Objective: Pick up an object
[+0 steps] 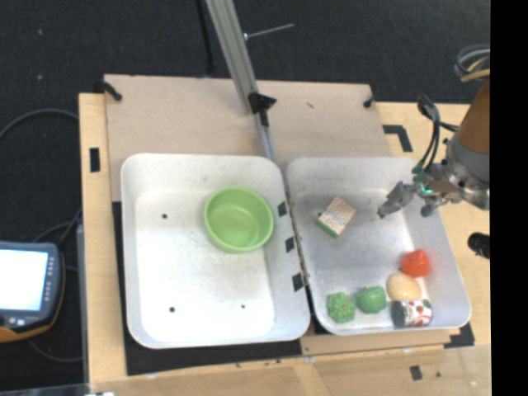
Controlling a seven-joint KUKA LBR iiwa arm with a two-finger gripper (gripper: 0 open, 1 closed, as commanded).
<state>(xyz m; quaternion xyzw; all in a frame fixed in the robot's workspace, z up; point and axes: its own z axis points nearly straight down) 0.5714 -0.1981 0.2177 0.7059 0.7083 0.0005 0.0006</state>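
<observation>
Gripper (404, 200) hovered over the right bin (363, 176), jaws apart, nothing between them. Nearest target was the small box (336, 217), lying just beside; you should have centred over it before descending

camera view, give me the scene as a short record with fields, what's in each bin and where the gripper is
left bin: green bowl, upright, toward its right side
right bin: small box near the middle; along the near edge a green lump, green ball, beige ball, red piece, red-and-white can
gripper: over the right bin's right part, nothing between its fingers
arm: enters from the right
</observation>
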